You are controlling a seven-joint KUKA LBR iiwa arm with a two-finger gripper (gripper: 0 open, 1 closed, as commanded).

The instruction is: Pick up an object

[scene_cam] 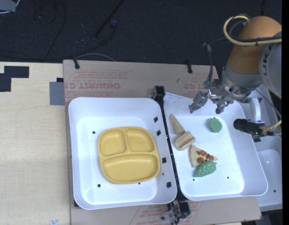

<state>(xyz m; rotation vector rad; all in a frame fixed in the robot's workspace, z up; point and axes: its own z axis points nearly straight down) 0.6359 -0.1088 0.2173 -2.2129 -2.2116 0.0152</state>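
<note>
so my claw (209, 104) hangs spread apart and empty over the right bin (250, 172), green bumpy toy (215, 124) just below it, easiest grab imo

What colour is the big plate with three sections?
The divided plate is yellow, seen in the camera view, sitting in the left white bin.

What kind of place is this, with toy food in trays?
Probably a robotics lab bench set up for grasping trials. A robot arm's gripper hangs open over a white bin of toy food, a yellow divided plate fills the other bin, and loose cables trail across the dark floor behind.
</note>
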